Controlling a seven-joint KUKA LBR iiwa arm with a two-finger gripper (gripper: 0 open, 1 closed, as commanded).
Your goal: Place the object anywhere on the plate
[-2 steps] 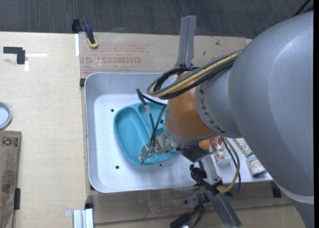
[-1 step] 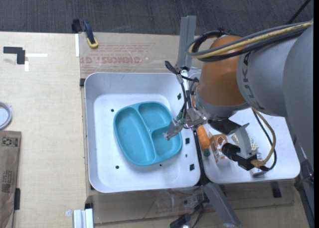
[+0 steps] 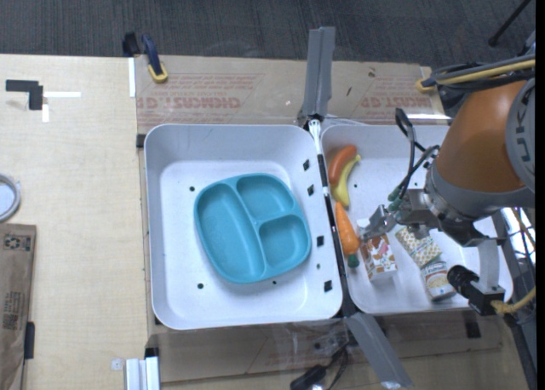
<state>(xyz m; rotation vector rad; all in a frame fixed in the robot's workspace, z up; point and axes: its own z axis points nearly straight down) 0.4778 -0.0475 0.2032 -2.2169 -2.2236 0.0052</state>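
Note:
A blue plate with three compartments lies in the left bin, with nothing on it. The right bin holds several items: an orange and yellow pepper-like toy, an orange carrot, a small printed carton, a patterned packet and a small can. My gripper hangs low over the right bin, just above the carton and right of the carrot. Its metal fingers point down-left toward the carton.
The arm's orange band and grey wrist cover the right bin's right side. A grey divider post stands between the bins at the back. Cardboard lines the bench behind the bins. A roll of tape sits far left.

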